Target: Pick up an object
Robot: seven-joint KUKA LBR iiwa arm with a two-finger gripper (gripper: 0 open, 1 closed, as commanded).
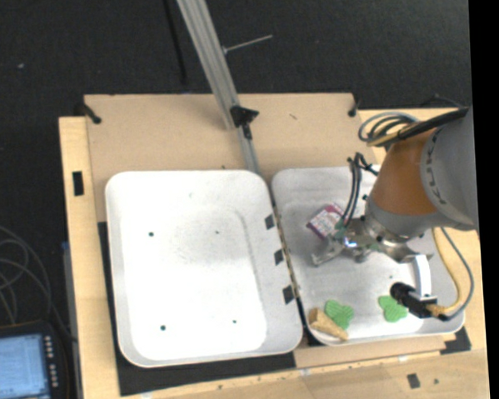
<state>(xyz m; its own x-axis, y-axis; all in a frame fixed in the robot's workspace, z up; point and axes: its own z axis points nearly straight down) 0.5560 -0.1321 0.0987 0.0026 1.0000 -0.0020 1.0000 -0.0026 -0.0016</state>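
Claw (329,250) is down in the right bin (292,192), can't tell if it's open or closed. Pink-and-white packet (324,220) lies right beside it; green pieces (340,314) sit along the bin's near edge.

The gripper (323,254) hangs low over the right bin (295,196).

table (179,131): matt tan board, wood-like | bins (194,264): smooth white plastic, grey scuffing seen | arm (448,176): satin grey shell, glossy orange band | pole (213,63): bare metal, dull sheen
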